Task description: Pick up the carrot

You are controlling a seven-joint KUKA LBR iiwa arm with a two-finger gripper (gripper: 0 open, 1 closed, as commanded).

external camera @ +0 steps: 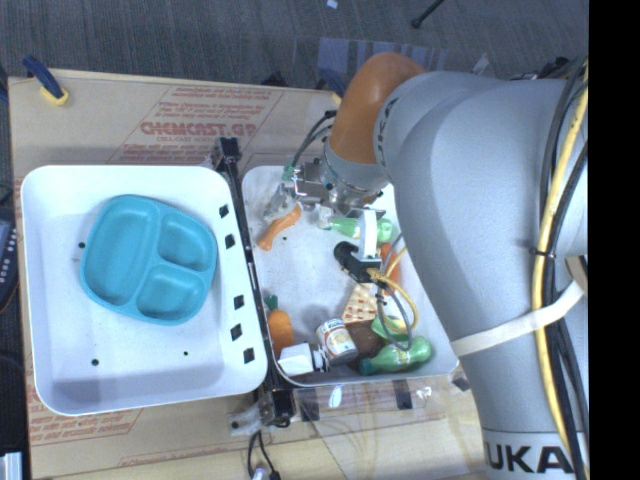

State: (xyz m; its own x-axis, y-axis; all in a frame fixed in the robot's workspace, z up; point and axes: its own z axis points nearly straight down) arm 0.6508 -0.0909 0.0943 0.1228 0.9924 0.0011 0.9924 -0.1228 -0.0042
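A long, slim orange carrot [279, 226] was seen lying tilted on the white floor of the right-hand shallow white bin [312, 268], near that bin's far left corner and just inside the black divider [243, 258] between the two bins. The pincer [312, 194] of the grey arm [480, 218] with its orange band was held low over the bin's far edge, just beside the upper end of the carrot, with the wrist leaning in from the right. Whether the pincer was open or closed could not be told, as its tips were lost among metal fittings and cables; no carrot was seen between them, so no grasp could be claimed.

The placing was judged to be an approach to the carrot's upper end, the low wrist suiting a pick from above. A second, stubbier orange piece [280, 325] lay against the divider near the bin's near left corner, and it could be mistaken for the target.

Open room was found around the carrot on its near and right sides, where bare white floor lay. The far wall and the divider were close on the other sides, so little sideways travel was judged available there. The clutter, a small printed can [339, 339], a green vegetable-like toy [398, 355] and a cracker-like wedge [360, 306], was gathered towards the near right corner, well apart from the carrot. In the left-hand white bin [60, 358] a light blue divided plastic plate [148, 258] was resting.
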